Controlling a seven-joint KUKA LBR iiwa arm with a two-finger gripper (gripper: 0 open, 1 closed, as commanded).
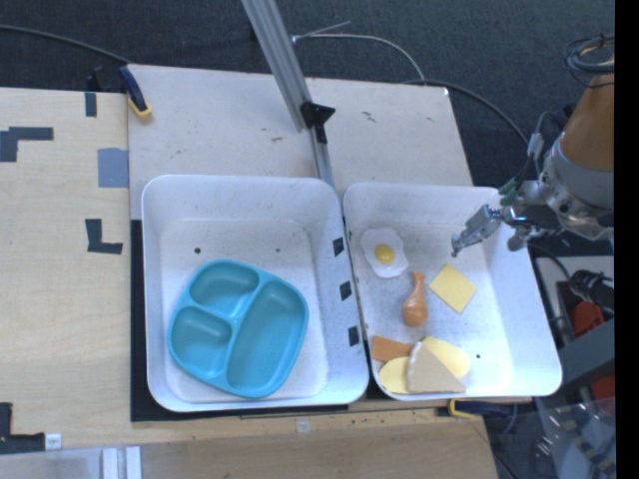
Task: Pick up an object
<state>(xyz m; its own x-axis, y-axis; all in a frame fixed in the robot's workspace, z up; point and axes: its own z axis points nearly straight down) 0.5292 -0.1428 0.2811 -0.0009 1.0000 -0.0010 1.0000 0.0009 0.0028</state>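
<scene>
The right bin [519, 357] holds several toy foods: a fried egg [384, 253], a brown drumstick [415, 303], a yellow cheese square [454, 288], an orange slice [389, 347] and a pale wedge on a yellow piece [431, 367]. My gripper [491, 236] hangs over the bin's upper right part, above and to the right of the cheese square. It is open, with nothing between its fingers. The grey arm with its orange band [589, 138] comes in from the right.
A blue divided plate [240, 327] lies in the left bin [170, 218]. A slanted metal rail [280, 48] runs down to the gap between the bins. Cables trail across the bench behind the right bin.
</scene>
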